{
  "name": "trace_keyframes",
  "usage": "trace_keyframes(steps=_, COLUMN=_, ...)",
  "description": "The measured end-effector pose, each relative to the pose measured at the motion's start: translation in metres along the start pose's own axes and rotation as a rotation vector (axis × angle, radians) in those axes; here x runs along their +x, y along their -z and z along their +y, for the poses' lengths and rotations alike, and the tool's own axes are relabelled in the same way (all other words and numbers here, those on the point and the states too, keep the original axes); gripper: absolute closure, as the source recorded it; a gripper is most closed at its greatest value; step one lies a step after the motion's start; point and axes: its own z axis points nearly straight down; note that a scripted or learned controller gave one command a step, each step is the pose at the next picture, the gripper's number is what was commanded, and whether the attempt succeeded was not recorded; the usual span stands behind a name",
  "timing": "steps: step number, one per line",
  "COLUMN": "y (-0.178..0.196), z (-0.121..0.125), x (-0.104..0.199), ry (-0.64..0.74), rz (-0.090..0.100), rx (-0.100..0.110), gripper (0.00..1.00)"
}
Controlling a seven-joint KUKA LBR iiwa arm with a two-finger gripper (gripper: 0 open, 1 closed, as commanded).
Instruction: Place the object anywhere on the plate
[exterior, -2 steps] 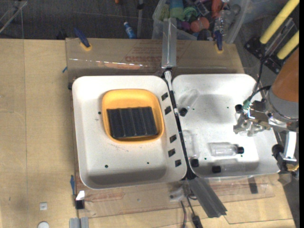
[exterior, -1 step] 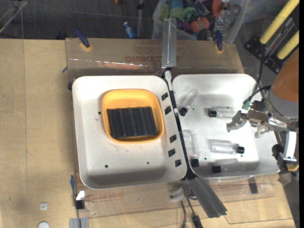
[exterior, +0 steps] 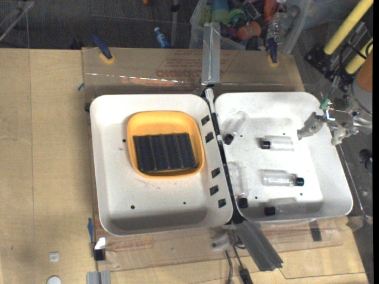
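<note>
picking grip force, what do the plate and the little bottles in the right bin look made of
Plate: likely plastic, orange with a soft sheen, holding a dark ribbed insert that looks matte. Bottles: clear, likely plastic or glass; the bin shows through them, with black caps.

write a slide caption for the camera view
Hand over the right bin of clear bottles; yellow plate waits in the left bin.

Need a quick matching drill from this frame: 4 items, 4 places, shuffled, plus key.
Items:
1. orange plate
2. black ridged block
3. clear vials
4. gripper

Places:
A. lying in the right bin
B. resting on the plate
C. over the right bin's far right edge
D. in the left bin

Pairs: 1-D, 2-B, 3-A, 4-C
</note>
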Motion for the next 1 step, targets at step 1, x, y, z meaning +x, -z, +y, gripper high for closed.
trace_keyframes(steps=1, y=0.0013, z=0.0674, x=-0.0034, ry=0.143, rz=-0.001, rx=-0.002, gripper=0.0)
